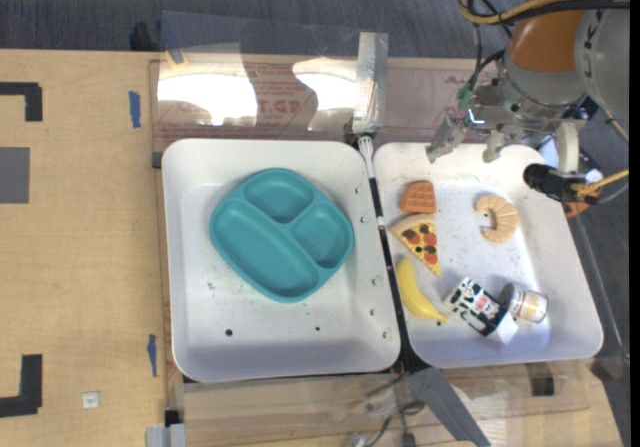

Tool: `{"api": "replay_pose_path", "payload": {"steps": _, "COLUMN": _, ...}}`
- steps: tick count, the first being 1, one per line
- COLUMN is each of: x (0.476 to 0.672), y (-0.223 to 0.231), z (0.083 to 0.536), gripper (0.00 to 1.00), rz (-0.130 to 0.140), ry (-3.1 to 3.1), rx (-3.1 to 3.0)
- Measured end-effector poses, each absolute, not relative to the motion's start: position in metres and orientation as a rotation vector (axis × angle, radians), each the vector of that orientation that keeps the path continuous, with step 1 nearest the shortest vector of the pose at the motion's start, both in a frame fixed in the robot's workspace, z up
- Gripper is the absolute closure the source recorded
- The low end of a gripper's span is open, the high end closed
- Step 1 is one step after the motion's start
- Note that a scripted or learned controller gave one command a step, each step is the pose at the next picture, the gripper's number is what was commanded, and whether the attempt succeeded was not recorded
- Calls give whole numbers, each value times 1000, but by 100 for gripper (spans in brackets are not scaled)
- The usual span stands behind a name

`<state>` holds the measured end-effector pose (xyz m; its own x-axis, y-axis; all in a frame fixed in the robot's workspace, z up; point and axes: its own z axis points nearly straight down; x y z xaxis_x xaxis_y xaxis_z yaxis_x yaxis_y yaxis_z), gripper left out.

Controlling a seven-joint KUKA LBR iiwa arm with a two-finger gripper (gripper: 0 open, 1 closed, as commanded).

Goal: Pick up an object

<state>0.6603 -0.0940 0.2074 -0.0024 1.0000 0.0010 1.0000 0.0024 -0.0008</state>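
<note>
Currently, camera view: gripper up at far edge of right bin, below orange band of arm. Two fingers spread apart, nothing between them, tips over bin's far rim. Not touching any object.

Inside right bin: waffle piece near far-left corner, just beside divider. Pizza slice directly below, near it. Banana below pizza slice, along left wall, tilted. Croissant mid-bin, apart from the rest, nearest to gripper on the right side. Black-and-white bottle lying on its side near front, touching or just beside a small can with a tan end; contact unclear.

Left bin: teal divided plate lying flat, roughly centred, three compartments. A few dark specks on bin floor.

Behind bins: clear plastic sheet with glare, upright. Wooden bench to the left with black corner marks and blue tape bits.
</note>
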Motion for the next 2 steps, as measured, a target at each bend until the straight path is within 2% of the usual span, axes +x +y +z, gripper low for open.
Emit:
{"api": "replay_pose_path", "payload": {"steps": 1, "x": 645, "y": -124, "z": 103, "gripper": 0, "rz": -17, "ry": -2185, "rx": -2276}}
{"api": "replay_pose_path", "payload": {"steps": 2, "x": 672, "y": -102, "z": 97, "gripper": 0, "rz": -11, "ry": -2383, "rx": -2073}}
